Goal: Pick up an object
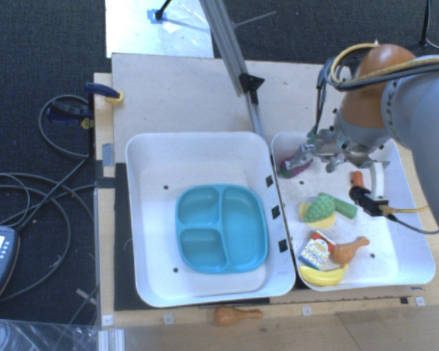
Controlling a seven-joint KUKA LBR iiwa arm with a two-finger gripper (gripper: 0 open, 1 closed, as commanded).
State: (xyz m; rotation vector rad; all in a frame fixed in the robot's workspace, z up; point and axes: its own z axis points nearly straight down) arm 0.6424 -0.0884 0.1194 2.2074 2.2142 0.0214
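- A small purple and green toy [295, 166] lies in the far left corner of the right bin [404, 234], close to the bin wall.
- The gripper [324, 157] is low over this same corner, just beside the toy on its right. The view does not show if it touches the toy, and I cannot tell if the gripper is open or closed.
- A little right of the gripper, a small orange-red piece [357, 179] lies on the bin floor.
- Toward the middle of the bin there is a yellow and green toy fruit [320, 208] with a bumpy skin, and a green piece [344, 208] touches its right side.
- Nearer to the front edge lie a small colourful box [315, 251], a brown toy drumstick [349, 250] just beside it, and a yellow banana [323, 275] against the front wall.
- The left bin [152, 196] holds a light blue plate [222, 228] with three compartments.
- On the surface [175, 93] in front of the bins lies another brown drumstick [238, 314].
- At the far left edge of the surface sits a blue and yellow clamp [104, 92].
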